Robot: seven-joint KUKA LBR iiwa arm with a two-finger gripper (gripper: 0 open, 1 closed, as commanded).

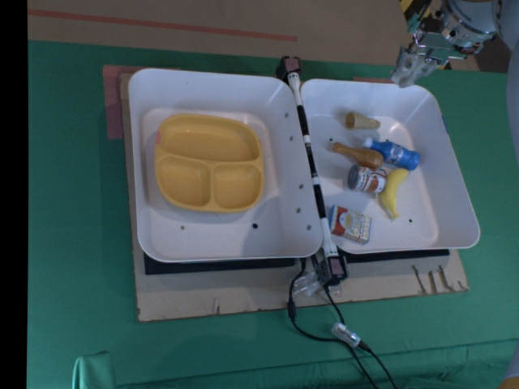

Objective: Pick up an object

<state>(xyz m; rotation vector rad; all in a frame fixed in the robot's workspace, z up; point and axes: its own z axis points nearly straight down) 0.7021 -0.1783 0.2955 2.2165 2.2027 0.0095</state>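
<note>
Camera view looks down at a slant on two shallow white bins that sit side by side on a piece of brown cardboard (pixel 243 302), which lies on a green cloth (pixel 73 217). You see the left white bin (pixel 203 245) holding a yellow plastic tray with three compartments (pixel 209 162), lying flat and a little toward the left of that bin.

The right white bin (pixel 450 209) holds the small things. Near its far side lies a tan ice-cream cone (pixel 362 121). Below it you find a brown drumstick-shaped toy (pixel 357 154), and just beside that, to the right, a blue bottle with a white label (pixel 394 153) lying on its side. A small round can with a red and white label (pixel 367 179) lies near the middle, and a yellow banana (pixel 392 192) touches it on the right. A small red and white carton (pixel 350 224) rests near the front left corner, apart from the others.

The grey two-finger gripper (pixel 408 70) hangs over the far rim of the right bin, above the things and away from all of them. Nothing sits between its fingers; whether they are spread or closed, you cannot tell at this size.

A black cable (pixel 324 322) runs from the front of the bins over the cloth.
</note>
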